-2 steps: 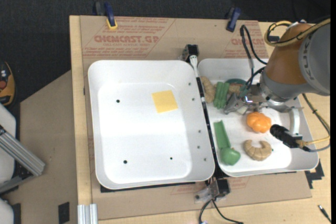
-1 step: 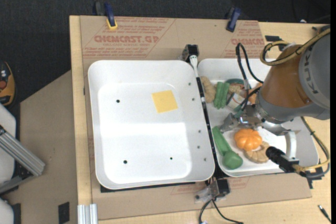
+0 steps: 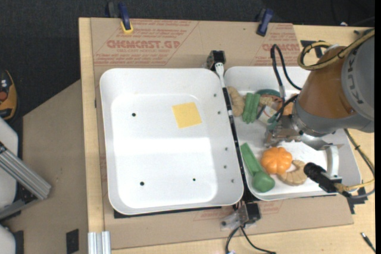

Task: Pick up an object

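Orange-banded arm [image 3: 333, 98] reaches over the right bin [image 3: 250, 72], its gripper [image 3: 278, 135] low beside the orange pumpkin [image 3: 277, 160]; nothing looks lifted yet, and I cannot tell whether it grips anything.

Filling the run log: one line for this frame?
arm: over right bin | gripper: low among items, grasp unclear | nearest: orange pumpkin toy, green toy | left bin: yellow square

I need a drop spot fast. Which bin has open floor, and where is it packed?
The left bin has open floor all around the yellow square, widest toward its near rim. The right bin is packed: green pieces, the orange pumpkin and the green spoon-shaped piece crowd beneath the arm and tool.
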Motion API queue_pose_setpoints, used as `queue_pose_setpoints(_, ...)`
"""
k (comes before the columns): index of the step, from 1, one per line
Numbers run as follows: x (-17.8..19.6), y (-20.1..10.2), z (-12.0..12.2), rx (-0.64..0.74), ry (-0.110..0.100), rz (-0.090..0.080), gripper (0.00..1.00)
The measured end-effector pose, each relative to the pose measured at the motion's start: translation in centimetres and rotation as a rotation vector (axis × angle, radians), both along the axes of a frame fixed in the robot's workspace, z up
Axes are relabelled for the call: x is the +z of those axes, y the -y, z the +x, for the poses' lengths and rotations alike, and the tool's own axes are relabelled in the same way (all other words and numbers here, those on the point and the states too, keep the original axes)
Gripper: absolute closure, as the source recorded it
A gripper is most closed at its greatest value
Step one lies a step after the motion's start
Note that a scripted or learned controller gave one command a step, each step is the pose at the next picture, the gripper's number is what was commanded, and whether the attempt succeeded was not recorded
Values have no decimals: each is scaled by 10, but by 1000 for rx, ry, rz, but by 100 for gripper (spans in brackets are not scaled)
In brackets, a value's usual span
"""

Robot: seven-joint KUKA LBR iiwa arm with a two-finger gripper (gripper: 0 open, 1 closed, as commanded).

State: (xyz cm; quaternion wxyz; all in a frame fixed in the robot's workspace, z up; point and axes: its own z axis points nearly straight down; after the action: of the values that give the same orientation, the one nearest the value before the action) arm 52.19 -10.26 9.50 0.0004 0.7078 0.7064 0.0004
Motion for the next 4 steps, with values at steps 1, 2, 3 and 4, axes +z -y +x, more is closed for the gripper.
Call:
queue_pose_setpoints(1,97,-18,86,8,16,-3,100)
queue_pose_setpoints(2,132,69,124,-3,8,-7,100)
queue_pose_setpoints(3,87,-20,145,10,-5,4,100)
queue_pose_setpoints(4,198,-86,145,9,10,2,100)
